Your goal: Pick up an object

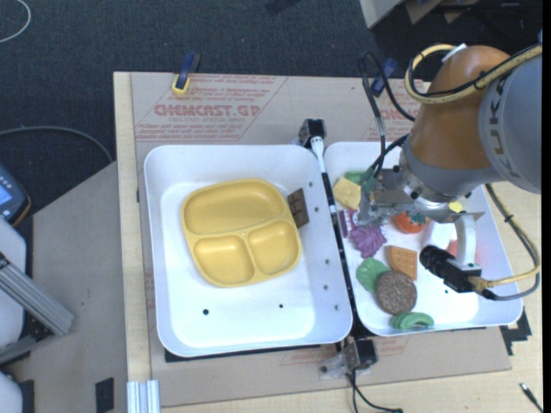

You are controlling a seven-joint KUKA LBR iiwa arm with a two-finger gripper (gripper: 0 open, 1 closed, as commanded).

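Beside gripper (372, 216) — crinkly purple toy (368, 239).

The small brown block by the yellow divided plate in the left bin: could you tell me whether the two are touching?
Touching. The camera view shows the brown block lying against the right rim of the yellow divided plate, with no white bin floor visible between them.

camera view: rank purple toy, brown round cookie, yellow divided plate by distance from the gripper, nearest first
Measured from the gripper, low in the right bin:
1. purple toy, just below it, in the right bin.
2. brown round cookie, farther toward the right bin's near edge.
3. yellow divided plate, over in the left bin, clearly farthest.
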